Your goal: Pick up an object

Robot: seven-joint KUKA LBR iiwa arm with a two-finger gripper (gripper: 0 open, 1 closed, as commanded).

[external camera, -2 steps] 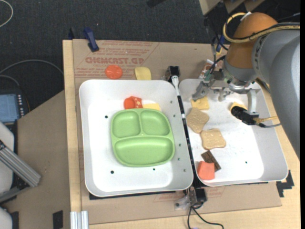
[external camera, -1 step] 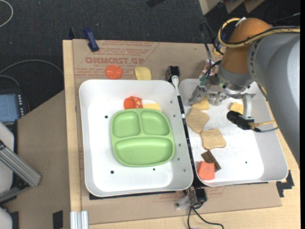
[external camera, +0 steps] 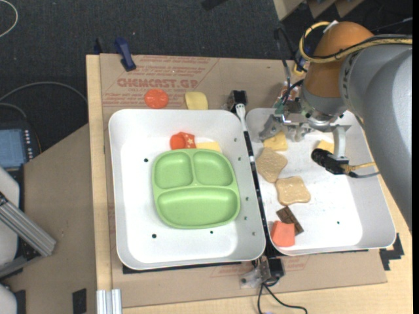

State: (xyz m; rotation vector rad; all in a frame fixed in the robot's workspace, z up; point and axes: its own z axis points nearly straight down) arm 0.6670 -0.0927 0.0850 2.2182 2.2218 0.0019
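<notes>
- The arm, grey with an orange band, reached in from the right and hung over the far end of the right bin.
- Its gripper sat low by that bin's far-left corner, right at a pale yellow piece; whether it was wide, narrow, or gripping anything could not be told.
- Down the right bin's left side lay a tan round slice, then a tan bread-shaped slice.
- Near that bin's near-left corner lay a small brown block touching an orange-red piece.
- A green divided plate sat in the middle of the left bin.
- Just beyond the plate's far edge lay a red piece beside a pale yellow one.
- On the cardboard beyond the left bin's far edge rested an orange disc and a yellow piece.
</notes>
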